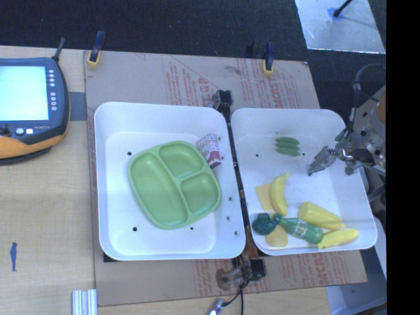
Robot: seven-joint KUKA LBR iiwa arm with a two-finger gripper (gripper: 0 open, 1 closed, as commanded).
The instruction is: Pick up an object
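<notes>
Your arm enters at the right edge of the frame, where most of it is cut off. The gripper [319, 163] hangs over the upper right part of the right bin [252, 126]; whether the claw is spread or pressed together cannot be told at this size, and nothing is seen between its tips.

Candidate objects in the right bin: a small green pod [287, 146] in the upper middle, long axis roughly left to right, just left of the gripper and apart from it. A banana [280, 193] lies lower, long axis near vertical in the frame, its tip toward the top. Beside it sits a pale yellow slice [264, 195], partly covered by the banana. Along the lower edge, a green bottle [289, 226] lies with its long axis left to right, next to two yellow pieces [319, 215] too blurred to name.

In the left bin [105, 176] you have a green divided plate [174, 184], tilted, and a small red and white item [210, 149] at its upper right corner, label unreadable.
</notes>
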